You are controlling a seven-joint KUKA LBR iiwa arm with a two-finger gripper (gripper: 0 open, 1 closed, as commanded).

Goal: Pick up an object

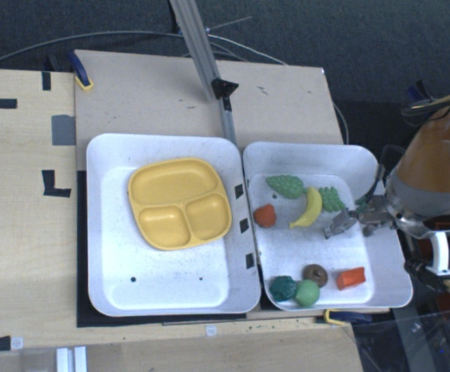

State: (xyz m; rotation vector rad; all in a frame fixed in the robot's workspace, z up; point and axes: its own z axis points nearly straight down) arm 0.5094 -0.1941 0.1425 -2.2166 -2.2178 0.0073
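Beneath both bins you have a pale wooden bench (23,208), with dark floor beyond its far edge. At your left, the left bin (105,285) holds a yellow divided plate (180,202) in its upper half, leaving bare white floor along the near side. Moving right, the right bin (388,293) carries a red tomato-like piece (264,215), a dark green leafy piece (285,185), a banana (309,208) and a lighter green piece (330,199) just beside it. Along its near wall sit a teal lump (282,287), a green ball (307,293), a brown ring (315,273) and an orange-red block (351,278). Your gripper (338,225) sits low near the banana's right, fingers apart, nothing between them, with open floor below it
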